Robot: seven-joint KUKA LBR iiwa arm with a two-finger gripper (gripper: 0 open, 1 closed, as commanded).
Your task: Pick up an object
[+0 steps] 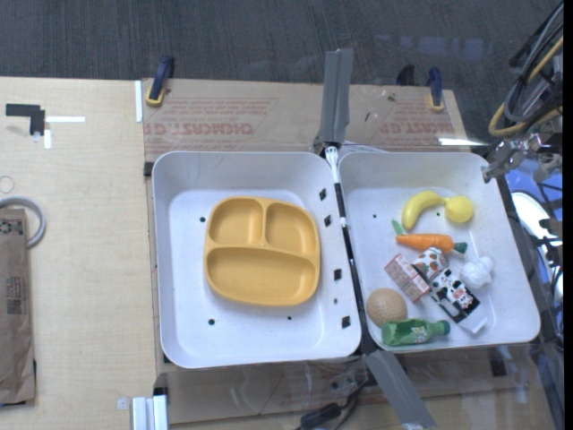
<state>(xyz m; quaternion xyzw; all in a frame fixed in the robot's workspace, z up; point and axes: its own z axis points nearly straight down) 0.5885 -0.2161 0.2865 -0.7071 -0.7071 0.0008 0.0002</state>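
On the light wooden counter (81, 240), two shallow white bins side by side: left white bin (179, 240) and right white bin (367, 186), touching along the middle edge.

In the left white bin, one yellow plastic plate with three compartments (262, 262), flat and about central.

In the right white bin, a group of small things to pick from:
- yellow curved toy banana (421, 209) near the far side, just beside a small round yellow fruit (459, 209);
- orange toy carrot with green end (425, 240) just in front of the banana, lying crosswise;
- small red and white carton (407, 278) and a black and white spotted carton (454, 294), close together, both lying tilted;
- small white lumpy thing (477, 271) just right of the cartons, too small to name;
- round beige ball-like object (387, 306) near the front, touching or almost touching the green plastic bottle (414, 331), lying on its side at the front wall.

Behind both bins, a brown cardboard sheet with red print (233, 124), held by two blue and yellow clamps (161, 79). At the far left of the counter, a brown paper bag (13, 303). At the right edge, a bundle of dark and yellow cables (528, 79) above the corner of the right white bin.

State of the jaws, released or clenched: cannot tell.
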